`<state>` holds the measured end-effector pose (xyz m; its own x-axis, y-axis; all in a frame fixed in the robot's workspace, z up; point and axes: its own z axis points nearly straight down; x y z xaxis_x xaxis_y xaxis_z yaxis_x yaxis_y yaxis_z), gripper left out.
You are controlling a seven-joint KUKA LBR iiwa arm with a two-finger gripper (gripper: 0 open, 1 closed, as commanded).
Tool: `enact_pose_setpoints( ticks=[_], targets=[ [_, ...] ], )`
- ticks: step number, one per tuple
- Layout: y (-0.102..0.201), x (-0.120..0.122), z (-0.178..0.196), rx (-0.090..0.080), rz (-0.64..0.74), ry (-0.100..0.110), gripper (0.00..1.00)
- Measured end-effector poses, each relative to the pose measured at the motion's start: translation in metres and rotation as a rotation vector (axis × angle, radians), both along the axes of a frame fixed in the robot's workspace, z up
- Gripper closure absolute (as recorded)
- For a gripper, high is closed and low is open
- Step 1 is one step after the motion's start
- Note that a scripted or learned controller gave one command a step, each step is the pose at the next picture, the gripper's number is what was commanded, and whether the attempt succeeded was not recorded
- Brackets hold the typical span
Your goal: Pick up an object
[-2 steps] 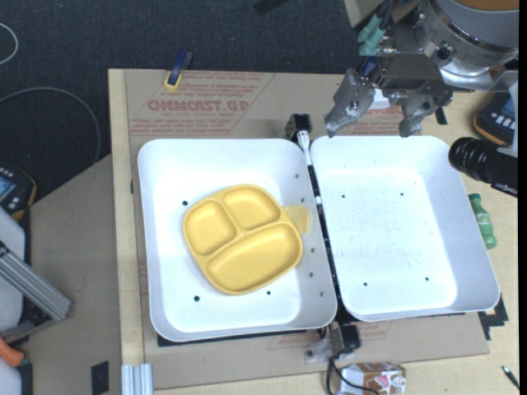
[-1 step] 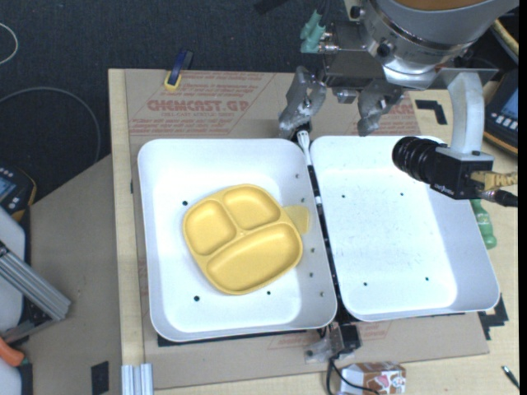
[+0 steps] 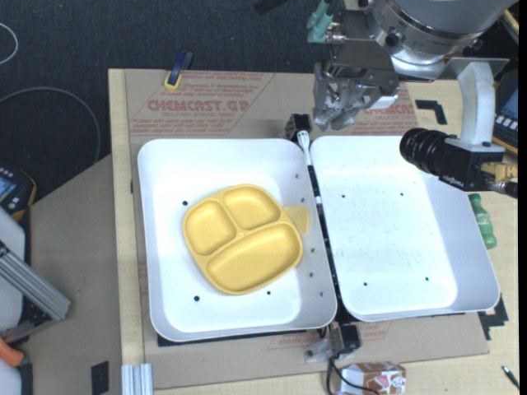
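A yellow divided plate (image 3: 241, 237) with three compartments lies tilted in the middle of the left bin (image 3: 160, 188). A small yellow piece (image 3: 299, 218) pokes out from under the plate's right edge. My gripper (image 3: 339, 112) hangs above the bench at the back, just behind the seam between the two bins, well away from the plate. I see nothing in it. The right bin (image 3: 395, 237) lies below and to the right of the gripper.
A black cylindrical device (image 3: 440, 158) juts over the right bin's back right corner. A green object (image 3: 484, 220) lies outside the right bin's right rim. A yellow and blue clip (image 3: 175, 71) sits on the brown board at the back left.
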<state>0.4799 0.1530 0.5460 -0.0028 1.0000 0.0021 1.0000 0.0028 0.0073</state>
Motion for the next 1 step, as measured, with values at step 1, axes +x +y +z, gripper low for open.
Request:
enact_pose_setpoints(
  ticks=[1],
  targets=[
    [0.0456, -0.001, -0.0535, -0.003, 0.0, 0.012, 1.0]
  ],
)
